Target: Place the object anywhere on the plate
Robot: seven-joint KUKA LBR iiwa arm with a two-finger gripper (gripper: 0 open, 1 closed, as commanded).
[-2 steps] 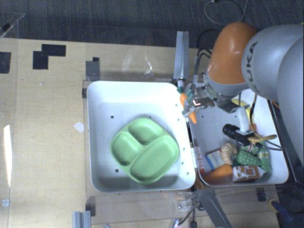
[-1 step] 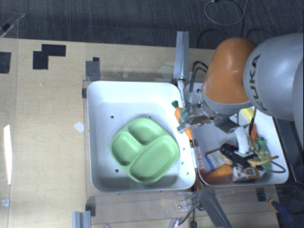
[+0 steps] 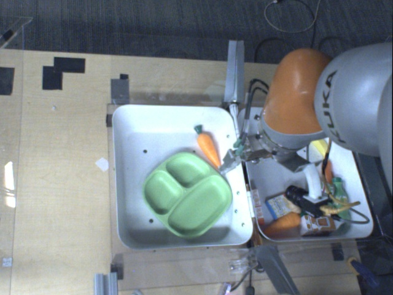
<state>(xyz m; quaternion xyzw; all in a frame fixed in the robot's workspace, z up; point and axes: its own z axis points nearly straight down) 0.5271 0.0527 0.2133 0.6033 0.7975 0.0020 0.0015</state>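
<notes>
A toy carrot [image 3: 209, 149] lies in the left bin [image 3: 132, 183], just touching the green plate [image 3: 187, 195] at the plate's 1 o'clock edge. It is not properly on the plate yet. Its long side runs from 11 o'clock to 5 o'clock, with the green top at 11 o'clock and the orange tip at 5 o'clock.

The gripper [image 3: 232, 158] is right beside the carrot's tip, at 3 o'clock from it. I cannot tell if the fingers are spread or pressed together.

What could go wrong? The carrot is smooth and thin, so it may slip out or roll away. The bin wall is close too, so the arm might bump it. The right bin [image 3: 362, 217] holds other toys.
</notes>
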